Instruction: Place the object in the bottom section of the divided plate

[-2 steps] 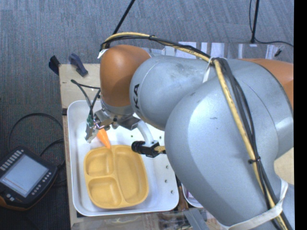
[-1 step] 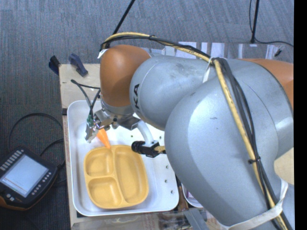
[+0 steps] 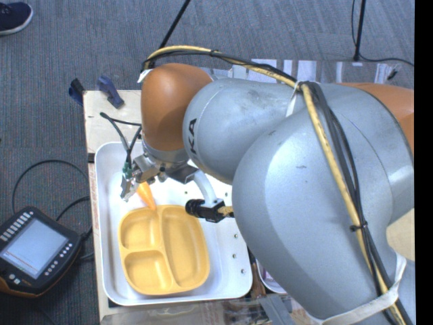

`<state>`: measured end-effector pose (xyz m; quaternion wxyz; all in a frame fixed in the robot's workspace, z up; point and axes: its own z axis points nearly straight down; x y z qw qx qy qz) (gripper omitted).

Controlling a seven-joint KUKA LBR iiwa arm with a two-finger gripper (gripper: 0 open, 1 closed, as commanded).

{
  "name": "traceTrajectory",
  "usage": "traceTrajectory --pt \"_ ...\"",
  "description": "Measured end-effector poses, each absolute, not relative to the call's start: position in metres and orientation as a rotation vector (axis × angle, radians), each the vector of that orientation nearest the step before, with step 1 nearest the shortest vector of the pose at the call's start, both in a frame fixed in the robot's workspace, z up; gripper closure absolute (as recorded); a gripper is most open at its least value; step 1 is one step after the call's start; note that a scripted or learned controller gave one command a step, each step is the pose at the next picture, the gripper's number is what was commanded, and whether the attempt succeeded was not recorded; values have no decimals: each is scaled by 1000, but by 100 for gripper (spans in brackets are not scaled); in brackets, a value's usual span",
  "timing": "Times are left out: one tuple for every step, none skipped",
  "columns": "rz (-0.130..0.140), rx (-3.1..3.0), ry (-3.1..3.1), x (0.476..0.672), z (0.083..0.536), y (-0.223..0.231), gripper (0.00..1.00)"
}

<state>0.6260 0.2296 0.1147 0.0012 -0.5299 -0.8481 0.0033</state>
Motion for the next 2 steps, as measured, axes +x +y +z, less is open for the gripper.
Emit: traceTrajectory --pt "13 -1661 -2662 626 124 229 100" --pt "4 -1634 -2682 643 120 207 100"
